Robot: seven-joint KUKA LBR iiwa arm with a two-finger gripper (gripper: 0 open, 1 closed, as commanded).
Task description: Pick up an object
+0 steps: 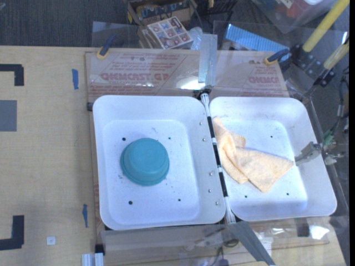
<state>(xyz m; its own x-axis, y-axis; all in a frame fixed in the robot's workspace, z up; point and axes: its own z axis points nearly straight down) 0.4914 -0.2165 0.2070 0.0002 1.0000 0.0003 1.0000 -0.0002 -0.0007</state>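
Wooden table [44, 165] with blue tape marks, a pile of clutter up behind it, and two shallow white bins sitting side by side in the middle. Left bin [105, 121] has a teal bowl [145, 160] flipped upside down near its centre. Right bin [310, 198] has a yellow-orange cloth [249, 162] crumpled against the divider side and spreading toward the middle.

My gripper [308, 152] is poking in at the right bin's right edge, near the tip of the cloth but apart from it as far as I can see. It's small and blurry there, so whether it's spread or closed I honestly cannot tell. Nothing looks caught in it.

What worries me: the cloth is the closest pick, and it lies pretty flat. If I come down on a thin flat part I'd probably just pinch bin floor and come up with nothing. Grabbing only a corner might let it slide out on the lift. The bowl seems worse, smooth and domed, likely to squirt sideways.
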